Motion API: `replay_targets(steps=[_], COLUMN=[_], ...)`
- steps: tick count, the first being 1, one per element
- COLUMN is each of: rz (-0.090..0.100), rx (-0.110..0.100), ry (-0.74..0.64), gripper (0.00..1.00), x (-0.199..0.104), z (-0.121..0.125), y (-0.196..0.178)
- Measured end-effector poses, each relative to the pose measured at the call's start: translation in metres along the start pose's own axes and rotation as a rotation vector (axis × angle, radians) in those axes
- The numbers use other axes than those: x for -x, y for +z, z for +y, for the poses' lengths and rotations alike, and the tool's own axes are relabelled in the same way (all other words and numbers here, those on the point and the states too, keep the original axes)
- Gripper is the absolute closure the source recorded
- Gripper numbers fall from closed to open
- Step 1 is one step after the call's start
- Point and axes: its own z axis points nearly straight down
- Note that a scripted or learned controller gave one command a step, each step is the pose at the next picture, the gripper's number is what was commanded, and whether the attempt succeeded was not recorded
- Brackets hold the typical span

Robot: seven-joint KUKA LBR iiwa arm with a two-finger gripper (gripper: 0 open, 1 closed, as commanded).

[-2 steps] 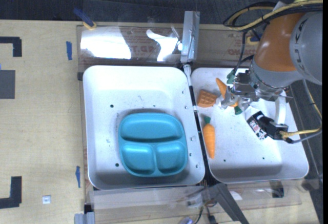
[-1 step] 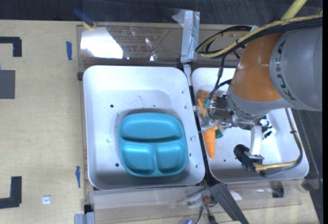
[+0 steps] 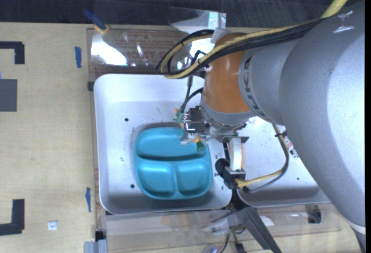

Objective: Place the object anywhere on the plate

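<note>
A blue plate (image 3: 171,169) with three compartments lies in the left white bin (image 3: 113,130), toward its front right. My gripper (image 3: 192,132) hangs over the plate's far right rim, seen mostly from above under the orange wrist band (image 3: 226,87). Small green and orange bits (image 3: 196,140) show at the gripper's tip, just above the plate's large far compartment. I cannot make out what they are, nor whether anything is held.
The grey arm (image 3: 313,101) covers most of the right bin (image 3: 290,188). Cables (image 3: 261,178) loop down near the wall between the bins. A clear panel (image 3: 139,49) stands behind the left bin. Wooden bench (image 3: 46,130) lies to the left.
</note>
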Motion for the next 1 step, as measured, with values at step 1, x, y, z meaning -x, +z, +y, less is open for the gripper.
replay_targets(steps=[1], rz=[-0.001], rx=[0.002], ry=[0.004], gripper=[0.00], x=[0.0025], z=[0.0010], y=[-0.0010])
